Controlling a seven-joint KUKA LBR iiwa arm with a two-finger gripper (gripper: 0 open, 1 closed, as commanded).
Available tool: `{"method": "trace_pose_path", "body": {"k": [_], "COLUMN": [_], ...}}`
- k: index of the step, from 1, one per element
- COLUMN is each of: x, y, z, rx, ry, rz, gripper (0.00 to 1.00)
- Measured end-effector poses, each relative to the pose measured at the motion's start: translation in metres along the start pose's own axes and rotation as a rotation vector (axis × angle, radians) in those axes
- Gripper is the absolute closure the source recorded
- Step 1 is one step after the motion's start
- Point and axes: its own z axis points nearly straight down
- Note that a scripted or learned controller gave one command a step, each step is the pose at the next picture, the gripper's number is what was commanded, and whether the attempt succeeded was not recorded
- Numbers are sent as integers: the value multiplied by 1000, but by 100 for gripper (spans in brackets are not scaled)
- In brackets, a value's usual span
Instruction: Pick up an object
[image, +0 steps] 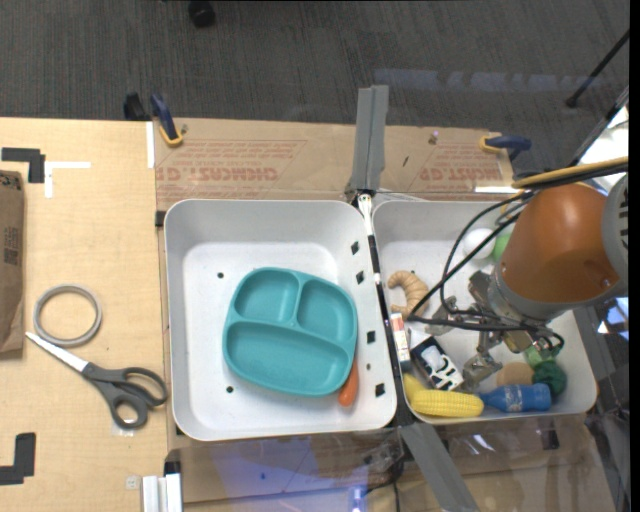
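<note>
Reaching in from the right, the grey arm with its orange band (556, 245) hangs over the right-hand shallow white bin (440, 215), its wrist pointed down and trailing black cables across the bin's middle. On the bench, the left-hand shallow white bin (200, 230) carries a teal divided plastic plate (290, 332), with a small orange carrot-like piece (348, 386) lying against the plate's lower right edge. Out on the wooden bench top (80, 220) to the left lie grey-handled scissors (100, 378) and, just above them, a grey roll of tape (67, 314). The metal claw (484, 366) sits low in the right bin; whether it is parted or closed cannot be told, and nothing can be made out in its grip. Just below it lies a yellow toy corn cob (444, 403), with a blue toy bottle (517, 398) beside that and a green round toy (550, 379) near the bin's right wall. A small black and white packet (436, 362) lies just left of the claw, and a tan curved toy (408, 289) sits further up.
</note>
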Motion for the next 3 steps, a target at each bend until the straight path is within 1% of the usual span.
{"method": "trace_pose_path", "body": {"k": [1,2,3], "x": [24,-77,-52], "y": [0,-48,-22], "z": [-3,0,0], "rx": [6,0,0], "ry": [-10,-2,1], "rz": [8,159,353], "gripper": [0,0,0]}}
